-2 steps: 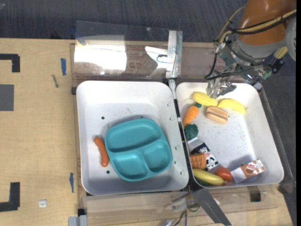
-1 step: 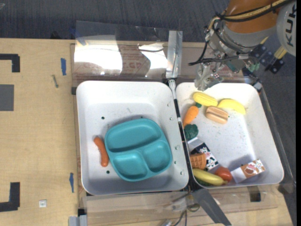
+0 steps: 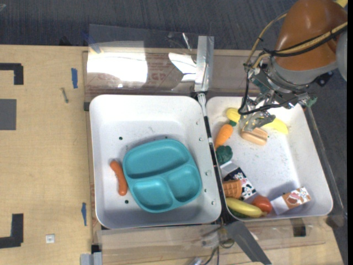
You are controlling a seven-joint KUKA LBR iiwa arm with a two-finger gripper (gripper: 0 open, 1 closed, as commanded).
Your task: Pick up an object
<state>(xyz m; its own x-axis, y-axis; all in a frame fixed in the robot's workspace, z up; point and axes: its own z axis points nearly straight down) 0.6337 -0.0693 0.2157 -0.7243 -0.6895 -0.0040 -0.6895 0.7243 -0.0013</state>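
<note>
One gripper [image 3: 258, 116] hangs low in the right bin [image 3: 317, 153].
Its finger spread cannot be told; a tan bun-like piece [image 3: 255, 136] lies just under its tips, a yellow banana [image 3: 276, 125] close behind, a carrot [image 3: 223, 134] just left.

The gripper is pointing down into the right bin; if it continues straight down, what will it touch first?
Most likely the tan bun-like toy, which lies right under the gripper in the right bin. The yellow banana is close behind it; depth is hard to judge here.
</note>
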